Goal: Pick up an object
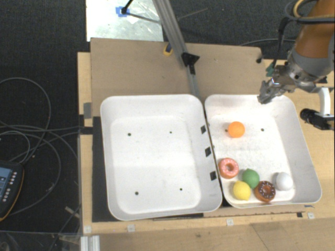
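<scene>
The jaws (pixel 265 97) hang over the far rim of the right bin (pixel 301 140), near its back edge, pointing down and slightly toward the left. They are small and dark against the white rim, and whether they are parted or closed cannot be told; nothing is seen between them. Above them the grey wrist rises into the orange band of the arm (pixel 315 41), which comes in from the right with a yellow-sheathed cable looped over it.

Just in front of the jaws, in the middle of the right bin, lies an orange ball (pixel 236 129), apart from everything else. The other things gather at the bin's near end: a pink-iced doughnut (pixel 228 168) close to the left wall, a green ball (pixel 250 178) just beside it, a yellow lemon-like piece (pixel 241 190) touching the green ball from the front, a chocolate-iced doughnut (pixel 265 191) to the right of those, and a white ball (pixel 283 181) next to it near the right corner.

The left bin (pixel 110 156) adjoins the right one, joined by dark clips along the shared edge. Both sit on a brown board surface (pixel 136 67). A grey pole (pixel 170 17) slants over the surface's far side. Cables (pixel 31 140) trail on the dark floor at left.
</scene>
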Tool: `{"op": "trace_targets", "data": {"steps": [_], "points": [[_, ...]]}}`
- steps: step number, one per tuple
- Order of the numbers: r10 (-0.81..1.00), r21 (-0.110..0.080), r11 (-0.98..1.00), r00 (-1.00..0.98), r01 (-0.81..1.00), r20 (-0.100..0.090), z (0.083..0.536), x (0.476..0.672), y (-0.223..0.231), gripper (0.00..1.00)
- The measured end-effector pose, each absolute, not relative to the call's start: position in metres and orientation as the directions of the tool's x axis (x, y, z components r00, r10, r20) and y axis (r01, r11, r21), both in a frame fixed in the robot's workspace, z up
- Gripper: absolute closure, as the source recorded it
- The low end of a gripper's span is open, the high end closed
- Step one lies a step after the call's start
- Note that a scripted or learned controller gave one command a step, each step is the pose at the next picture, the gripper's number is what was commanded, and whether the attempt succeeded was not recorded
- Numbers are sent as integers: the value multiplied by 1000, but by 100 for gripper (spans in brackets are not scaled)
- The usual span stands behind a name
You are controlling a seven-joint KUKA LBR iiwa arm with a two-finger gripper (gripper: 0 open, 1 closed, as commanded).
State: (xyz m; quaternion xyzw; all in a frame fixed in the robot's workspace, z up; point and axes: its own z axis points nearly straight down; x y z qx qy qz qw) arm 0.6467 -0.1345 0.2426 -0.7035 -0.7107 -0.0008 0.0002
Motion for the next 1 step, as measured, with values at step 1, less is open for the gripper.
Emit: {"op": "trace_targets", "data": {"steps": [1], "points": [[1000,2,11,-11,1000,2,251,648,-81,100]]}}
